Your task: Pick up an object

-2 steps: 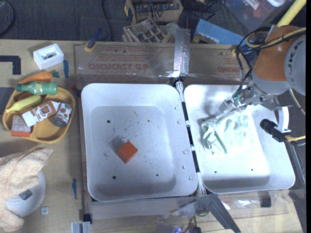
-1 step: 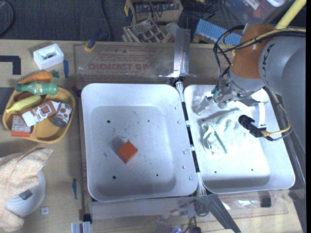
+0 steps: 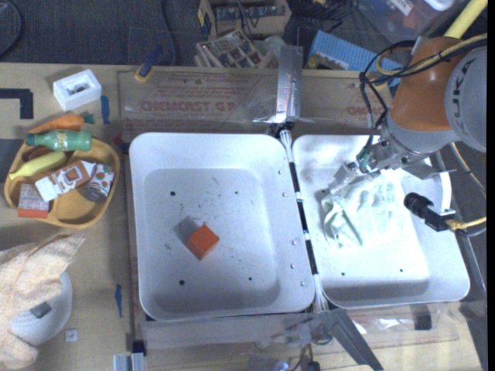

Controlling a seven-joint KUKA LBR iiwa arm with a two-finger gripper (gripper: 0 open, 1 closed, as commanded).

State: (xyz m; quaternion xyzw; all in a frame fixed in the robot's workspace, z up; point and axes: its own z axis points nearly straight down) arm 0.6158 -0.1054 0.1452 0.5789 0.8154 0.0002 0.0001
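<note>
Crumpled pale cloth (image 3: 370, 207), soft and folded, is seen in the right bin (image 3: 445, 280) beneath the gripper (image 3: 346, 182). Whether it is gripped cannot be told; outlines blur against the white. An orange block (image 3: 203, 241), hard-edged, is seen on the left bin (image 3: 155, 168) floor.

A wooden bench (image 3: 69, 300) stands on dark carpet (image 3: 93, 18) (cables (image 3: 174, 10) trailing).

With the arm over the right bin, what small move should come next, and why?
Probably a short descent onto the pale crumpled cloth. The end effector sits at the cloth's upper left edge in the right bin, and nothing shows between its fingers. The orange block lies away in the left bin.
</note>
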